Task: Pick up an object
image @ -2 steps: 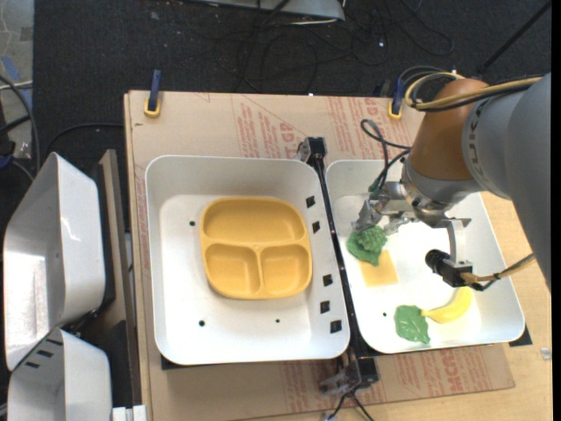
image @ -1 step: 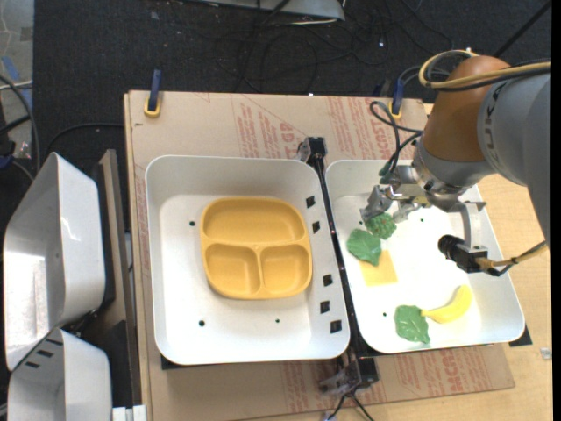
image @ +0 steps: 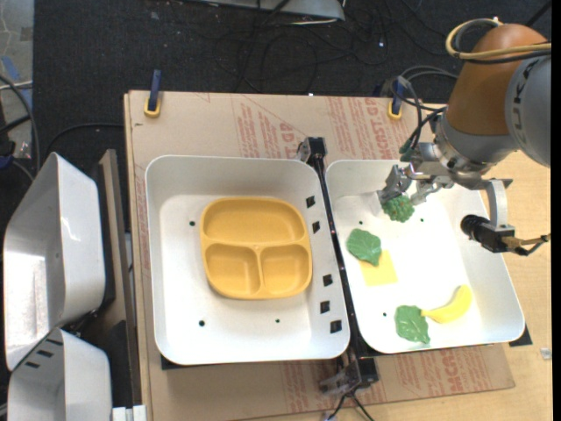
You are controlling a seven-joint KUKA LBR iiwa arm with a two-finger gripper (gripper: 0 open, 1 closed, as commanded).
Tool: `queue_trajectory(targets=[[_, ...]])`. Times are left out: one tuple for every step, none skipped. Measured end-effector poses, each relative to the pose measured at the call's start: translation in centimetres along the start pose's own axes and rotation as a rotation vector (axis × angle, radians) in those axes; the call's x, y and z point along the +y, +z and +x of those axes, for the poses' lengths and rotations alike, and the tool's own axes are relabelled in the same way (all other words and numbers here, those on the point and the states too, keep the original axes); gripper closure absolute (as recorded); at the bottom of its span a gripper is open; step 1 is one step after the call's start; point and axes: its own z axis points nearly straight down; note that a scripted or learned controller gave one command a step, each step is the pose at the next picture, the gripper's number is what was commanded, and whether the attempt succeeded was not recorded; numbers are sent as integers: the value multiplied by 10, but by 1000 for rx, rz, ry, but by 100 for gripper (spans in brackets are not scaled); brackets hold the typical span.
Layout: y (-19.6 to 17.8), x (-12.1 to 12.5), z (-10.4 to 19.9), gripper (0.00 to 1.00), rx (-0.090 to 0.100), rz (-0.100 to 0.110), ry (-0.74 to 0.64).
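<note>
Over the right bin (image: 491, 323), a small green leafy piece (image: 399, 208) is seen at the jaws' tips.
Whether it is gripped cannot be told. Two more green pieces (image: 365, 246), a yellow slice (image: 379, 273) and a banana (image: 450, 306) are scattered nearby; a yellow divided plate (image: 257, 246) is set in the left bin (image: 175, 305).

A yellow plastic plate with three compartments (image: 256, 246) is laid flat in the left shallow white bin (image: 166, 261). This bin is placed on a brown cardboard sheet (image: 263, 121), on whose far left corner a small clamp (image: 153, 95) is fixed. Black cables (image: 289, 51) are seen on the dark floor behind.
</note>
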Motion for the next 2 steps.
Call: queue_trajectory(targets=[[-23, 1, 0, 100, 1, 2, -3], [-32, -10, 51, 100, 4, 6, -8]])
